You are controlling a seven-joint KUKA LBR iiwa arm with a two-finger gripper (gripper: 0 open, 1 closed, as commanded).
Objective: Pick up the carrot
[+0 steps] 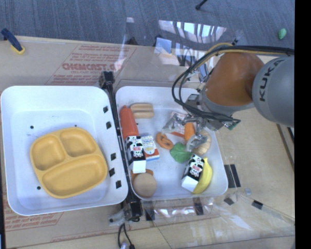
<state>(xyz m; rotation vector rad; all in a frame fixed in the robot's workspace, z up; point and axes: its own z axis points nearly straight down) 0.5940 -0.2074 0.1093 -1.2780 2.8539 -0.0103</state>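
Grey and orange, the arm [249, 84] reached from the right over the right bin [220, 162]. The left bin [10, 139] held a yellow tray [67, 162] with three compartments. The gripper [198, 134] hung low among the toy food in the right bin, and whether it was open or closed could not be told. The carrot [189, 130], small and orange, lay just beside the gripper, partly hidden by it. Near the front wall lay a banana [206, 178].

The arm's wrist hides most of the carrot [189, 131] (possibly just an orange scrap showing).
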